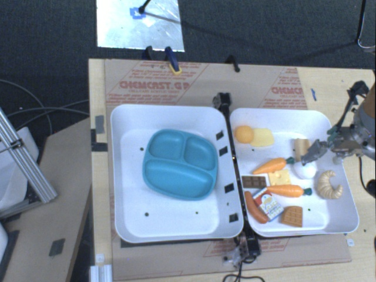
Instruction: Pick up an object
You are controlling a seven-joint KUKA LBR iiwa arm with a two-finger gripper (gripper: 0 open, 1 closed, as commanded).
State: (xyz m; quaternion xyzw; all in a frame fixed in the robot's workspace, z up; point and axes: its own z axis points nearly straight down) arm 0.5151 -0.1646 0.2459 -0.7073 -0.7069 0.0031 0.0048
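The right bin (pixel 338 216) holds several toy foods. Among them are an orange (pixel 244 134), a pale yellow piece (pixel 263 137), two carrots (pixel 271 165) (pixel 286 190), a cheese slice (pixel 282 177), a chocolate bar (pixel 255 181), a sausage (pixel 254 207), a small carton (pixel 270 205), a waffle (pixel 291 216), a croissant (pixel 329 184), a beige roll (pixel 301 146) and a white egg (pixel 305 171). My gripper (pixel 315 152) reaches in over the bin's right rim. It hangs just above the egg and beside the roll. Nothing visibly sits in it.
The left bin (pixel 132 216) holds a blue divided plate (pixel 180 163). A black hinge strip (pixel 230 157) runs between the bins. Brown cardboard (pixel 153 84) lies under both bins. A metal frame (pixel 20 163) stands at the far left.
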